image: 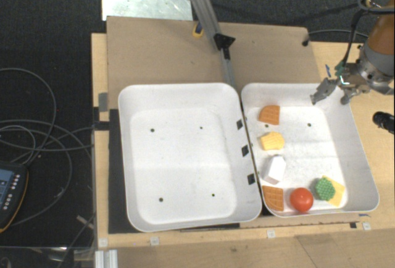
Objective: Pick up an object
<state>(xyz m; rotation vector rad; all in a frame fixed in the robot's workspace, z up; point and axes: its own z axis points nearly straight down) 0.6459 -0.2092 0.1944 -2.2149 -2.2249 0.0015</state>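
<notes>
Grey two-finger claw (334,92) hangs over the right white bin's (361,155) top-right rim, fingers spread apart w/ nothing between them. Bare bin floor lies directly below-left of it. Farther left: orange waffle-textured block (269,115), then pale yellow wedge (272,141). Well below, by the near rim: red round tomato (301,199), green knobbly lump (323,187).

White bins (185,97), red ball (302,199) (one green-yellow piece (328,189)).
</notes>
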